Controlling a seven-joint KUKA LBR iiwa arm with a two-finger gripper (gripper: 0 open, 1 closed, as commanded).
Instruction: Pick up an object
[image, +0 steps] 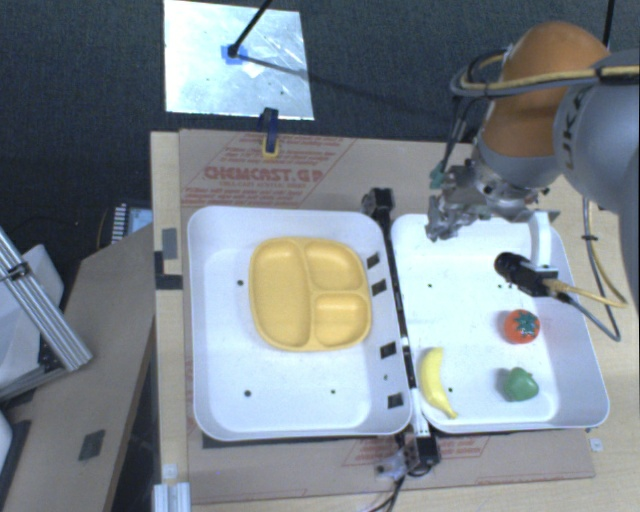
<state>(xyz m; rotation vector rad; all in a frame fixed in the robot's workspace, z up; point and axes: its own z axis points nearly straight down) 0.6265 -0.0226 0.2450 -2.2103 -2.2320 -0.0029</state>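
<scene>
Tool (441, 228) hanging low over bare upper-left floor of right bin (470, 300), finger state impossible to tell, nothing seen gripped; candidates lying loose toward lower right for easy reach: tomato (520, 326), green pepper (519, 384), banana (434, 381); yellow divided plate (308, 293) left bin.

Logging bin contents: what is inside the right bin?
The right bin holds a banana, a tomato and a green pepper. The hand and arm cover its far edge.
</scene>
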